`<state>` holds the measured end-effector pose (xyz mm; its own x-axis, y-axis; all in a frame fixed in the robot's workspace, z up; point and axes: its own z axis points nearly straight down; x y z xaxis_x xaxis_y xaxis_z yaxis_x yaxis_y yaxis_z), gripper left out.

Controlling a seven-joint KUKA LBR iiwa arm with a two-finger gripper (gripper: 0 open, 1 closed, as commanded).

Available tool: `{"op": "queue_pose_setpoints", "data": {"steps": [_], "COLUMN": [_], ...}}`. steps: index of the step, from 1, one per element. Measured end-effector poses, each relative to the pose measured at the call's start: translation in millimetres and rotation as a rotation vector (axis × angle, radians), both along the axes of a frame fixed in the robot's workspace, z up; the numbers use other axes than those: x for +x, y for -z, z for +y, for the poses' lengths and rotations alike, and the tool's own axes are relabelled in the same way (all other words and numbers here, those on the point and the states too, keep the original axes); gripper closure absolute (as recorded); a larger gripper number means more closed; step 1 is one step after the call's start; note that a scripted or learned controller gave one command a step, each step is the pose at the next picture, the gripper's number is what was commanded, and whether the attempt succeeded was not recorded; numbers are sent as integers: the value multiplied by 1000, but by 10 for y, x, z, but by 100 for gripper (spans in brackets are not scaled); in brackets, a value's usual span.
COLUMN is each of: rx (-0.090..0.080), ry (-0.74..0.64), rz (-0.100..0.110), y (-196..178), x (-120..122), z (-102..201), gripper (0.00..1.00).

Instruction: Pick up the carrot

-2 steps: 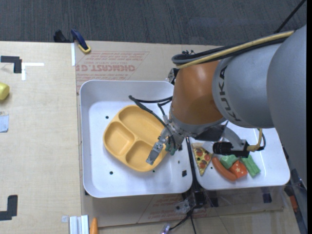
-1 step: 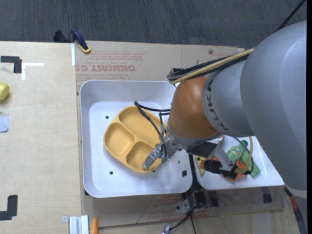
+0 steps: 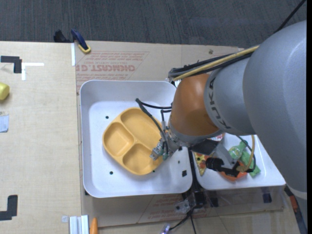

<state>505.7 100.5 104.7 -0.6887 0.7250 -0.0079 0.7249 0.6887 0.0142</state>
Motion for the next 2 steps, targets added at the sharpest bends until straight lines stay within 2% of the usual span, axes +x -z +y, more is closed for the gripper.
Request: {"op": "queue_pose_setpoints", "data": {"steps": [1,2], "rx": [-12,-6], "ry": [-331,-48], "rz": [-22,12], "y": [29,-1545], "x": [-80,-119], "z": [47,-211], "gripper": [100,100]}}
